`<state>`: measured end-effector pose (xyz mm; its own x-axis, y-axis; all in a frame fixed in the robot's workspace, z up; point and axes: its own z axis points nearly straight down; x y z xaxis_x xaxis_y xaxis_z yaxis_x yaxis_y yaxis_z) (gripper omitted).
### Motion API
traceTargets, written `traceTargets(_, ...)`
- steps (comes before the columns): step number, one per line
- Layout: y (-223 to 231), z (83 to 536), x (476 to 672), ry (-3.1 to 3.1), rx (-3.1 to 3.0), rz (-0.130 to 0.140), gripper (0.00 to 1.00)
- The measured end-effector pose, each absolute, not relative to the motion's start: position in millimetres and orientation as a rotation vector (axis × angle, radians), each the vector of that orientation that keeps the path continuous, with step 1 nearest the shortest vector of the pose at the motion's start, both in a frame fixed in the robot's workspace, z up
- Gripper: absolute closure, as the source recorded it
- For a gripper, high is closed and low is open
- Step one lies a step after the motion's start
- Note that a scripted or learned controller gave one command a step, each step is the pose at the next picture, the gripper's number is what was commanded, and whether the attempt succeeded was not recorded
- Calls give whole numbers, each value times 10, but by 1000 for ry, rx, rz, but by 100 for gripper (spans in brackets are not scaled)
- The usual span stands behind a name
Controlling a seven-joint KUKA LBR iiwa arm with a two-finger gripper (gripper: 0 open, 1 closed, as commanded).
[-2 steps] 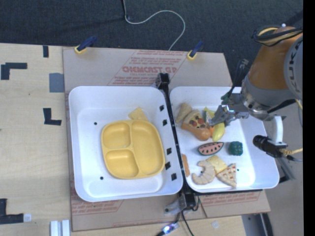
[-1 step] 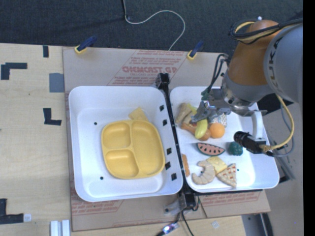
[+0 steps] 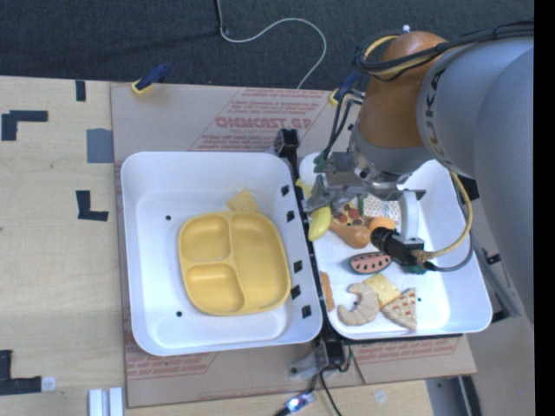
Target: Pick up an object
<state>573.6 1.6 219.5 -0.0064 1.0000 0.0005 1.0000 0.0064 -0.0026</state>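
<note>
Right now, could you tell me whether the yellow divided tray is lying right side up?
Right side up: the yellow tray lies flat in the left bin, three compartments facing upward.

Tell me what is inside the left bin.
The left bin holds a yellow divided tray and a small pale yellow piece just behind it. Whatever lies under the tray is covered.

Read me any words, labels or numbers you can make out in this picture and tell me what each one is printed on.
"CHEMCAST GP": red print, roughly legible, on the brown cardboard sheet under the bins, above the left bin.
Smaller red lines beneath it on the cardboard: too blurred to read.
Yellow tray, right bin, toy food and gripper: no readable text.
</note>
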Motion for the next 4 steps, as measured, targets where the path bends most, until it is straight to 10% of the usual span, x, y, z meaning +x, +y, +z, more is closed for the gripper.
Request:
traceTargets(2,1025,2139,5960,-2227,-2212,0,100)
traceTargets(4,1084,2300,5927,-2222,-2220,4,100)
